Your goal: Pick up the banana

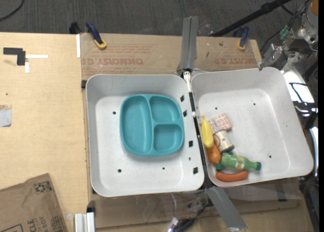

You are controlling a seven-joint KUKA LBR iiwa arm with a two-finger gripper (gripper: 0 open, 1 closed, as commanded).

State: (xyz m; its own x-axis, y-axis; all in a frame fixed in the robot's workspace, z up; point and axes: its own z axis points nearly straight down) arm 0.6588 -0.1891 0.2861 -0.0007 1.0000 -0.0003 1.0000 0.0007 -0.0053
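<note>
The banana (206,132) is yellow and lies lengthwise against the left wall of the right bin (263,99), next to the divider between the bins. My gripper (276,53) hangs at the far right corner of the right bin, well away from the banana and above the bin rim. It is small and cluttered by cables at that spot. Nothing shows in it.
Crowded beside the banana are a pink-and-white packet (220,122), a small can (224,141), an orange carrot (214,154), a green bottle (239,163) and a red sausage (232,176). A teal divided plate (152,124) sits in the left bin (101,140).
</note>
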